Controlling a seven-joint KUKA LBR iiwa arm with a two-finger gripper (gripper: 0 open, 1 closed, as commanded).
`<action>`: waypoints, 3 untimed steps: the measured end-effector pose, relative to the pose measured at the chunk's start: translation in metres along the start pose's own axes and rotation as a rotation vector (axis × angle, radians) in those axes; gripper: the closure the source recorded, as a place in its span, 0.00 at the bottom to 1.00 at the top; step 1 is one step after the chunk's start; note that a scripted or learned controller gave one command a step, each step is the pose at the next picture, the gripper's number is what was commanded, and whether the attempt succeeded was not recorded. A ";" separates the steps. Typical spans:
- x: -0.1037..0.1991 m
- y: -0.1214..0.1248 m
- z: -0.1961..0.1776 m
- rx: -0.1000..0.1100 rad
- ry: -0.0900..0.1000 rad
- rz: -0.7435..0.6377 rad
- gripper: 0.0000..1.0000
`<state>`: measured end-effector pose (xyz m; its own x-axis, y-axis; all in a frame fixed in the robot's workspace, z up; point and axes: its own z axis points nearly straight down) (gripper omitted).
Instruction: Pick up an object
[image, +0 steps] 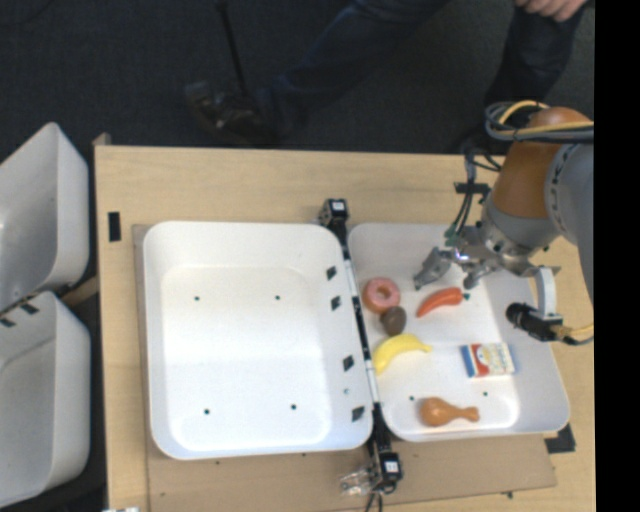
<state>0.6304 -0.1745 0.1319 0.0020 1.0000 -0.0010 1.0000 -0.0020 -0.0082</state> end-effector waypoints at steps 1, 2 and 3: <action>0.004 -0.006 0.036 0.000 0.001 -0.001 0.00; -0.056 0.020 0.024 -0.008 -0.002 0.000 0.00; -0.046 0.014 -0.015 -0.007 0.001 -0.004 0.00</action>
